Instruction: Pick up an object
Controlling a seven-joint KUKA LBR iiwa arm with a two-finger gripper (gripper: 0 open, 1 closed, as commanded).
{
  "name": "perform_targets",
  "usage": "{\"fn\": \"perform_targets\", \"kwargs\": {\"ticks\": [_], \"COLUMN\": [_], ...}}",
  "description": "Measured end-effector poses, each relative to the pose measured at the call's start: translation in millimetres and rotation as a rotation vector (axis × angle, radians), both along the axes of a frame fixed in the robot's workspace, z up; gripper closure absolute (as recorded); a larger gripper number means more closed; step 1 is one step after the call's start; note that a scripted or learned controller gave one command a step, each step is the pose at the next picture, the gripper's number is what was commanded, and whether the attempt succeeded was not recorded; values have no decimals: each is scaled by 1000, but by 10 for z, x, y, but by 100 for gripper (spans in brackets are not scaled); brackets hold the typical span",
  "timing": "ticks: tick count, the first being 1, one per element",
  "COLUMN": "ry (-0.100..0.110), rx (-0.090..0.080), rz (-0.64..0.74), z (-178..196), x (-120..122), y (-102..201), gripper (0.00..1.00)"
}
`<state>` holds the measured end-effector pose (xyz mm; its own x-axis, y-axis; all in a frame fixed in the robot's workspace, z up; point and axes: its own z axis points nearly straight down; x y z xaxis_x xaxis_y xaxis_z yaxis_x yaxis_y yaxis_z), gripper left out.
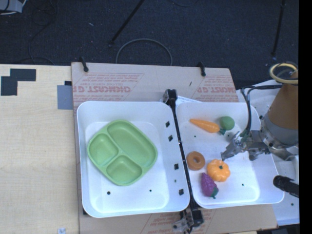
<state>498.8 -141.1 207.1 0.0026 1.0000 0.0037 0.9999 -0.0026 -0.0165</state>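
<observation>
Camera view: right bin [246,195] holds the toys.
Gripper [229,152]: low over that bin, fingers spread, pinching nothing.
Pumpkin [218,170]: just near-left of the fingertips, closest target.
Doughnut [196,160]: further left.
Carrot [205,126]: far side, lying left-right.

The cardboard sheet [146,84] under the bins carries red printing, seen upside down. It seems to read "CHEMCRAFT", printed twice, but the small lines are too blurred to read.
</observation>
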Motion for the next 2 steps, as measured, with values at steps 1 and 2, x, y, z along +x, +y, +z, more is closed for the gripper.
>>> {"fn": "perform_targets", "kwargs": {"ticks": [1,2], "ry": [-12,-7], "rx": [-2,0], "rz": [3,3], "z": [60,-529], "x": [27,-3], "y": [-1,103], "gripper": [0,0]}}
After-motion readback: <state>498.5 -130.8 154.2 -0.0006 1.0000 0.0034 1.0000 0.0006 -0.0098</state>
